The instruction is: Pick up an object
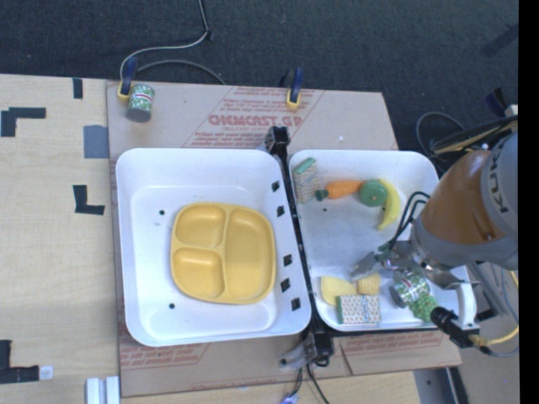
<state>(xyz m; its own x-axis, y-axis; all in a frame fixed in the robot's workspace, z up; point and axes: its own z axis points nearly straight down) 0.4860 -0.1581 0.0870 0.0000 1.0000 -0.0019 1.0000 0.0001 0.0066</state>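
The right bin [337, 234] holds several small items. A small box [303, 175], an orange carrot [341, 189], a green round piece [370, 194] and a banana [390, 204] lie along its far side. Near the front lie a yellow wedge [335, 289], a small yellow piece [368, 285], a green box [360, 310] and a green-labelled can [410, 291]. My gripper [379, 263] is low over the bin's front right, just above the small yellow piece and left of the can. It looks open, with nothing visible between its fingers.
The left bin [143, 183] holds a yellow divided plate [223, 252]. A black divider [290, 242] with clips runs between the bins. A second small can [140, 102] stands on the cardboard at the back left. Cables trail behind the bench.
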